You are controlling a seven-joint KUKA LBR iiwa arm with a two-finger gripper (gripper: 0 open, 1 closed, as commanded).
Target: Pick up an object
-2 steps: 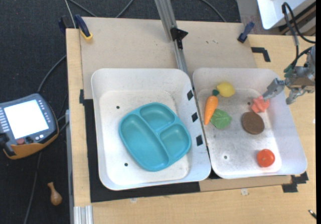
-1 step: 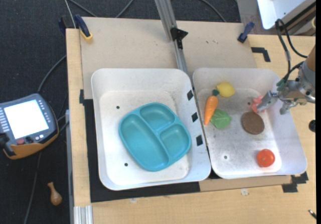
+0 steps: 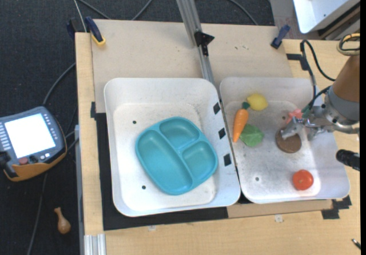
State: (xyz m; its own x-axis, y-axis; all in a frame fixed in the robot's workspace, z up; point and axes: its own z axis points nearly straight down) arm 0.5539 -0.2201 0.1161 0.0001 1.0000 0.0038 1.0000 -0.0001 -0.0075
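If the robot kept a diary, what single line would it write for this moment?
arm: over right bin | gripper: above brown disc | nearby: carrot, lemon, tomato | left bin: blue plate

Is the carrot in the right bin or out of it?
In. The carrot lies flat inside the right bin, by its left wall, touching the green piece.

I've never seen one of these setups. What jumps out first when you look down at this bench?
The big turquoise plastic plate with three compartments grabs the eye, lying alone in the left white bin. The right white bin holds bright toy food: an orange carrot, a yellow lemon, a green leafy piece, a red tomato and a brown round piece. The arm's gripper hangs just above that brown piece.
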